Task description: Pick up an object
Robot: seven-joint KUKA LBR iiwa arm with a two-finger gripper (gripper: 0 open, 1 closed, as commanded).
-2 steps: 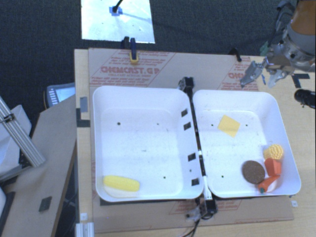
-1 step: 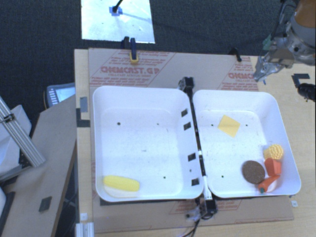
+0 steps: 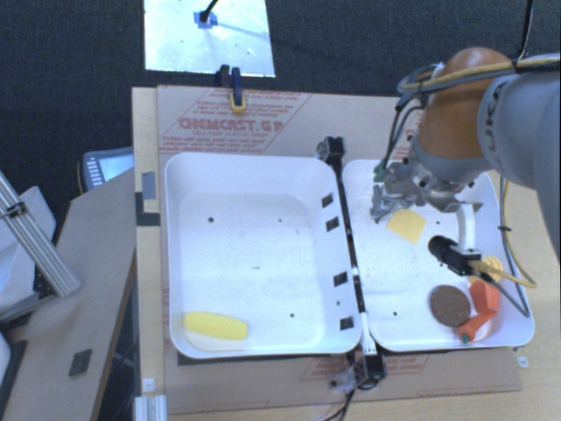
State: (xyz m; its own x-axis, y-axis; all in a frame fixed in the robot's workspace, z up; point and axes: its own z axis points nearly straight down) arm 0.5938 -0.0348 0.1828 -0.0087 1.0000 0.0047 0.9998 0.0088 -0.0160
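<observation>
Gripper (image 3: pixel 382 207) is hovering in the right bin (image 3: pixel 386 327), just beside the yellow wedge (image 3: pixel 408 226); finger opening cannot be told. Corn cob (image 3: pixel 215 325) is lying in the left bin (image 3: pixel 254 169).

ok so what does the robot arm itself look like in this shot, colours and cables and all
The arm is a thick, rounded grey body with a glossy orange band above the wrist. Thin cables, one yellowish, loop around the band. Below it sits a grey metal wrist mount leading to the gripper, a small metallic assembly.
</observation>
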